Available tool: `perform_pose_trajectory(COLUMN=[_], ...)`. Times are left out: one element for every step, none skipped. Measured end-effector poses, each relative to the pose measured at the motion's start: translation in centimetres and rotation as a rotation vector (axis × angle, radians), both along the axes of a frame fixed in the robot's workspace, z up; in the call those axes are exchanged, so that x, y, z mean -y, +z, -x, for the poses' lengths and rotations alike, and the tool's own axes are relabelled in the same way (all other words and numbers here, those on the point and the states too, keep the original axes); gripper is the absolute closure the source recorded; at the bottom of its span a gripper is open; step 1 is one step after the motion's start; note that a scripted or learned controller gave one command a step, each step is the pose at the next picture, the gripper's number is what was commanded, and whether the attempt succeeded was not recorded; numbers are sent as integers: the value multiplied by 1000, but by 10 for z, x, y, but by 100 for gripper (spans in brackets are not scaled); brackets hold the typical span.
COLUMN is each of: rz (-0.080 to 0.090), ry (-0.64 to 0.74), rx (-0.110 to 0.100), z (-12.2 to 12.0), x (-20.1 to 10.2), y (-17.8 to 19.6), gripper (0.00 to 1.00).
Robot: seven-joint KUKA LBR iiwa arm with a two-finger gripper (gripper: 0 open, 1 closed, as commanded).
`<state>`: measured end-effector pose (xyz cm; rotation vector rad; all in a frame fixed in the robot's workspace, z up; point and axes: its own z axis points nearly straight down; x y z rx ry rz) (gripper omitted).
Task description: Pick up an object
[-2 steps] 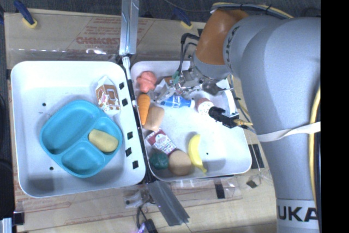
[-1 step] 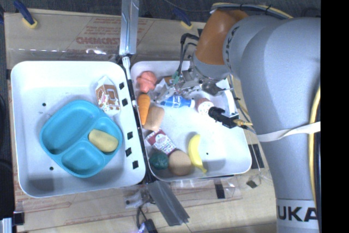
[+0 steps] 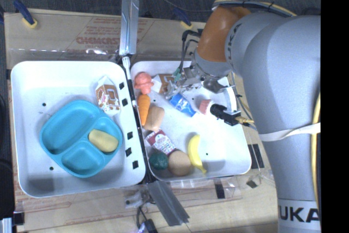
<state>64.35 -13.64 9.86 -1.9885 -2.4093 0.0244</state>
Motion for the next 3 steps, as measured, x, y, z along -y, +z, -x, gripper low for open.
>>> perform_pose_trajectory(rz=[-2, 1, -1], ry=[-30, -123, 16], rx=[31, 21, 20], z=[-16, -13, 20], x=[-80, -97, -57], y=[98, 94, 93], gripper=[100, 100, 100])
